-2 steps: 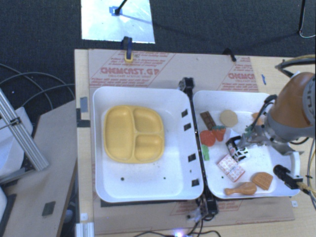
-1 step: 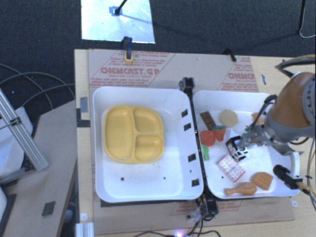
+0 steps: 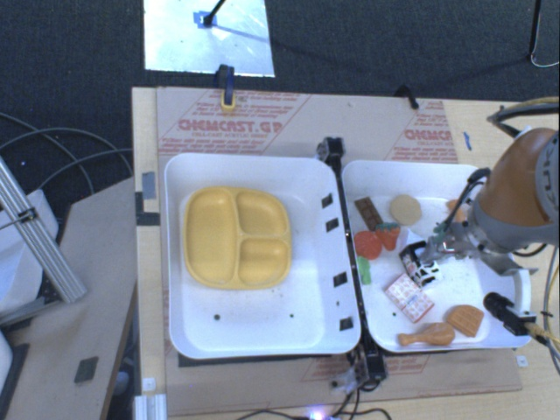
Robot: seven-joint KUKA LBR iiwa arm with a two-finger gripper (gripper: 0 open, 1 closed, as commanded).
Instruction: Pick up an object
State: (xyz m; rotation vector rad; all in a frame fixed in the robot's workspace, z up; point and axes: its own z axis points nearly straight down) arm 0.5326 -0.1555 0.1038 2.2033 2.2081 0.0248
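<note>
**Gripper low in the right bin, among toy food**

You see the gripper point(image 3: 422, 263) down in the right bin point(image 3: 490, 335); whether it is spread or pinching cannot be told. Just below it lies a red-checked packet point(image 3: 409, 297). To its left sit a red tomato point(image 3: 369, 245) and brown bar point(image 3: 368, 212). The left bin point(image 3: 254, 335) holds a yellow divided tray point(image 3: 237, 237).

Right bin point(image 3: 385, 322) crowded: food pieces near tool point(image 3: 420, 265). Left bin point(image 3: 262, 322) open around yellow tray point(image 3: 236, 237).
</note>
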